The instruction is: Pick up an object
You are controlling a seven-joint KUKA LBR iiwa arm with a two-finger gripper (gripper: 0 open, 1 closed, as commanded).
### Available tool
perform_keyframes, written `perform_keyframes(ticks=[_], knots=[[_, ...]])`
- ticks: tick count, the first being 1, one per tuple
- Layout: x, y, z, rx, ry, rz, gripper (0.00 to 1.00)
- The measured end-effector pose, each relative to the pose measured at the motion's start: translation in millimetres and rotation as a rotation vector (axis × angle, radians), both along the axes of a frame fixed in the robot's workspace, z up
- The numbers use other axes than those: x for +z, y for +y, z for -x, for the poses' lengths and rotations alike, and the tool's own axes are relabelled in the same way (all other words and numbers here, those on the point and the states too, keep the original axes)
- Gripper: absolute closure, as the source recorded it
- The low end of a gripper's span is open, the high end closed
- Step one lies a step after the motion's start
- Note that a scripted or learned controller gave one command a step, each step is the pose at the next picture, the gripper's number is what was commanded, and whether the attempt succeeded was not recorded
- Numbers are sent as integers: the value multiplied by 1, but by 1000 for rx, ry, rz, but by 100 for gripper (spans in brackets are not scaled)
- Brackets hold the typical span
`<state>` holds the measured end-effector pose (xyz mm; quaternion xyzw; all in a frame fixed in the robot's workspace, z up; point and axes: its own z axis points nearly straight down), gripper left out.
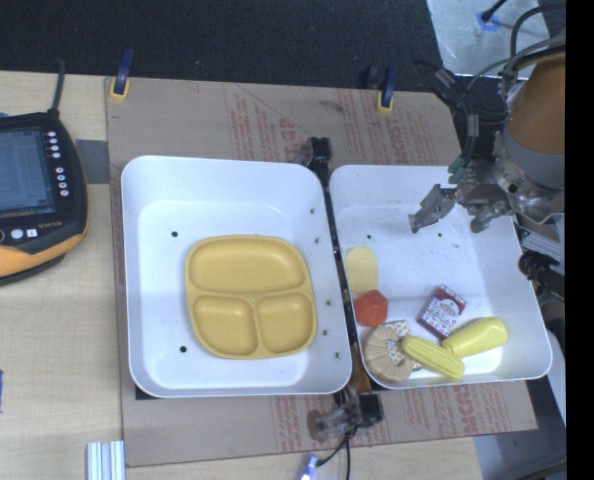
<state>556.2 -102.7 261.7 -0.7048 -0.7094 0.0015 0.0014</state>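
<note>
Objects for picking lay crowded in the near part of the right bin, leaving its far half bare floor. Largest to smallest: a yellow banana-like piece and a corn cob, long axes running left-right at slight tilts, touching near the bin's near rim; a round biscuit-coloured disc; a red-and-white packet; a pale yellow oval; a red-orange lump. The gripper hung over the bare far half, fingers spread wide, holding nothing. The left bin held a yellow divided tray (open white floor all round).
</note>
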Motion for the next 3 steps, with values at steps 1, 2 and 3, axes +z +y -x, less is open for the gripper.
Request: perform_keyframes(ticks=[1,2,3], knots=[[-121,-32,81,-2,1,0,0],[-170,-34,-22,0,0,1,0],[-166,-107,-80,-5,-3,0,0]])
